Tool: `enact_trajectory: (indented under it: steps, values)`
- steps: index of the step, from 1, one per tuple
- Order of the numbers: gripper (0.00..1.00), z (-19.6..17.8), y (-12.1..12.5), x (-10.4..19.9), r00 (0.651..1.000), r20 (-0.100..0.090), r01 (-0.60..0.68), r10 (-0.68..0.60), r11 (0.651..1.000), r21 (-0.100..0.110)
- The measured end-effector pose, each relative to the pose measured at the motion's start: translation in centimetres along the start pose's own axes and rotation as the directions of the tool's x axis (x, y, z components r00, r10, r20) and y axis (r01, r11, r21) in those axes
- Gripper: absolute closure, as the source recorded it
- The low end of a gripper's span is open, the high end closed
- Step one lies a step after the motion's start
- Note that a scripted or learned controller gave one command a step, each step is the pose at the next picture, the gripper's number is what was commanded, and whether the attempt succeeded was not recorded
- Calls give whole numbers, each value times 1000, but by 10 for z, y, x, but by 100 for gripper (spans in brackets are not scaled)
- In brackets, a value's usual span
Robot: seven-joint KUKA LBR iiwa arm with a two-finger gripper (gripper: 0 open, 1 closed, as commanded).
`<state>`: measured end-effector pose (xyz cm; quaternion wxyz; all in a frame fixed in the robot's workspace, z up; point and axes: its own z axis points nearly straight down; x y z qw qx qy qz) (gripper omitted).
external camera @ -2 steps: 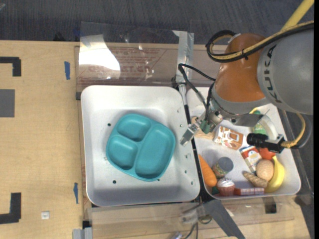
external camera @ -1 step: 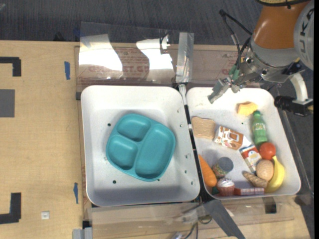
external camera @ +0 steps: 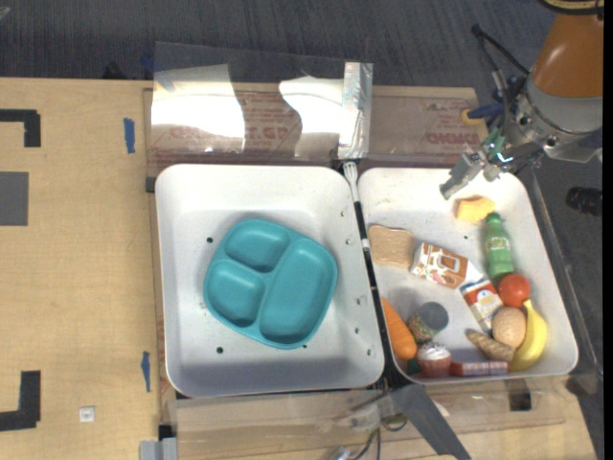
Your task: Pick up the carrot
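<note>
Right bin [external camera: 548, 257]: carrot [external camera: 398, 330], bottle [external camera: 496, 244]; left: teal tray [external camera: 270, 282].

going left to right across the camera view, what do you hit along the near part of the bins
teal divided plate → carrot → small can → egg → banana

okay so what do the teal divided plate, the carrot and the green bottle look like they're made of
Teal plate: likely moulded plastic, matte, one even colour with soft rounded dividers. Carrot: probably plastic toy food, smooth uniform orange, though too small to be sure. Green bottle: seemingly glossy plastic, with a label band and a lighter cap.
</note>
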<state>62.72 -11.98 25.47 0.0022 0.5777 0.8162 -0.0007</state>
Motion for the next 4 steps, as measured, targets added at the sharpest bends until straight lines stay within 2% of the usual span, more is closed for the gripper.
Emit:
enact_trajectory:
  steps: [1,2,3,4]
  values:
    - [0,155,32,-27,974,-2,-226,226,974,-5]
    - [0,91,10,-94,978,3,-209,209,978,-7]
    - [0,157,-6,-67,984,0,-180,180,984,-5]
    - [100,147,-5,-67,984,2,-177,177,984,-7]
